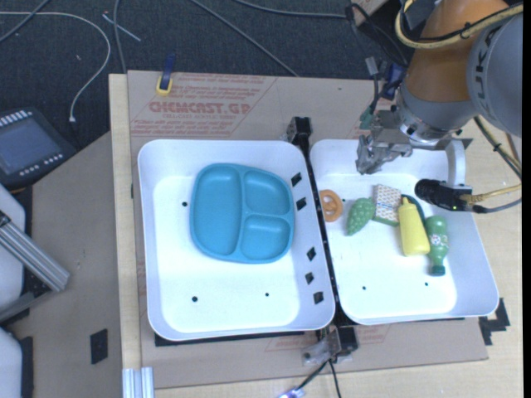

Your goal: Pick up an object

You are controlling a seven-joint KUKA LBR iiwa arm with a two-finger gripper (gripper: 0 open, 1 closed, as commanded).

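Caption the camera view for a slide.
Gripper above the right bin of small toys; blue divided plate in the left.

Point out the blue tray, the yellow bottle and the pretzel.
Blue tray (241, 214): camera view, on the divider where its three compartments meet.
Yellow bottle (412, 229): camera view, middle of its body.
Pretzel (331, 205): camera view, on its orange ring.
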